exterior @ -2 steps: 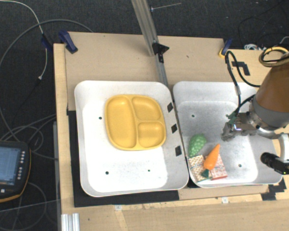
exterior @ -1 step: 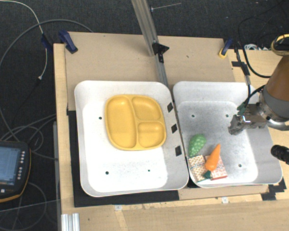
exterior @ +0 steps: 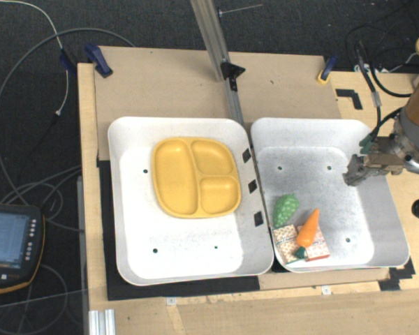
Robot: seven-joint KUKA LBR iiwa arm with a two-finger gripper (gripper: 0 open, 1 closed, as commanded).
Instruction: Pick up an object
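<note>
Carrot [exterior: 308, 227] on patterned card [exterior: 293, 243], right bin's [exterior: 377, 208] near corner.

yellow tray [exterior: 195, 176], orange carrot [exterior: 309, 227], green veg [exterior: 287, 207]

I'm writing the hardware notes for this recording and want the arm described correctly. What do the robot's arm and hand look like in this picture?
The arm enters at the right edge as a rounded grey body, with a blurred orange patch above it near the top corner. Its hand is a small, blocky grey-brown piece reaching out over the right bin. A dark green cable loops along the wrist, and black cables run behind. No lettering or markings are legible.
</note>
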